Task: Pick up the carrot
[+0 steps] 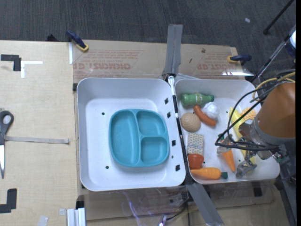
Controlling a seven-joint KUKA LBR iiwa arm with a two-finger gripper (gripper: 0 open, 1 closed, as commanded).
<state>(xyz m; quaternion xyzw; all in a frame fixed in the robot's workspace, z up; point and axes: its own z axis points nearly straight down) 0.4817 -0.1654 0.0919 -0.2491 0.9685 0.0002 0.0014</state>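
1. A pale wooden bench point(37, 107) is bearing a sheet of brown cardboard point(122, 60), and two shallow white bins are sitting side by side on it, with dark carpet lying beyond the far edge.
2. The left bin point(89, 126) is holding a teal divided plate point(139, 138) at its middle.
3. The right bin point(221, 86) is holding a jumble of toy food: a green bottle point(197, 98) is lying at the far side, a brown round piece point(190, 122) is sitting just near of it, and a cracker-like block point(195, 143) is lying nearer still.
4. The carrot point(206, 173) is lying on its side along the near wall of the right bin, its green stub pointing right, with a red piece point(195, 160) touching it on the far side.
5. An orange cone-shaped piece point(228, 160) is lying just right of the carrot, beside a yellow banana point(238, 119).
6. The arm point(278, 113) is reaching in from the right over the right bin's right half, its orange band showing.
7. The gripper point(245, 167) is hanging low near the bin's near right corner, right of the carrot and apart from it; how far open it is cannot be told, and nothing is visibly in its hold.
8. Scissors point(3, 128) are lying at the bench's left edge.
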